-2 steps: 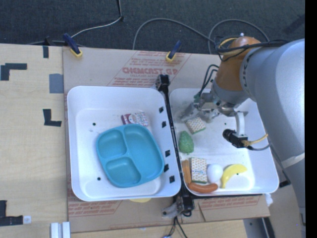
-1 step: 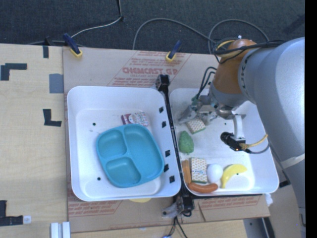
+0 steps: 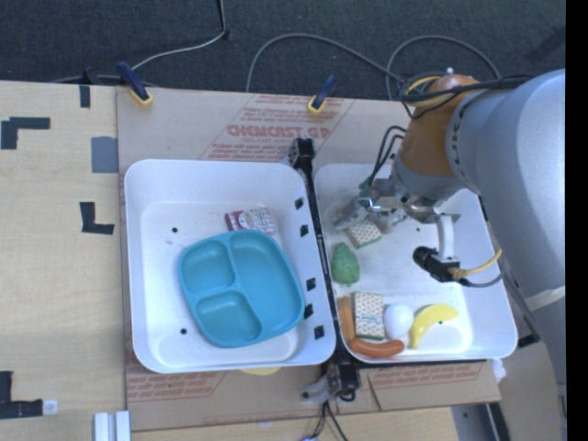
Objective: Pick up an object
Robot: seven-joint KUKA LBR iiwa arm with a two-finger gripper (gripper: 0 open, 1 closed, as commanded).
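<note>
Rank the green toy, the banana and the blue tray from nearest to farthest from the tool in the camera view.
Measured from the tool in the right bin:
1. Green toy, just below it, same bin.
2. Banana, lower right corner of that bin.
3. Blue tray, across the divider in the left bin.

— Any lettering to call out here?

— Yes: the flat brown cardboard sheet (image 3: 266, 131) under the bins carries red print, and "CHEMCAST" reads across it near the top edge.

— And the small red-and-white packet (image 3: 250, 220) in the left bin?

— It has printing on it, but far too small and blurred to read.
</note>
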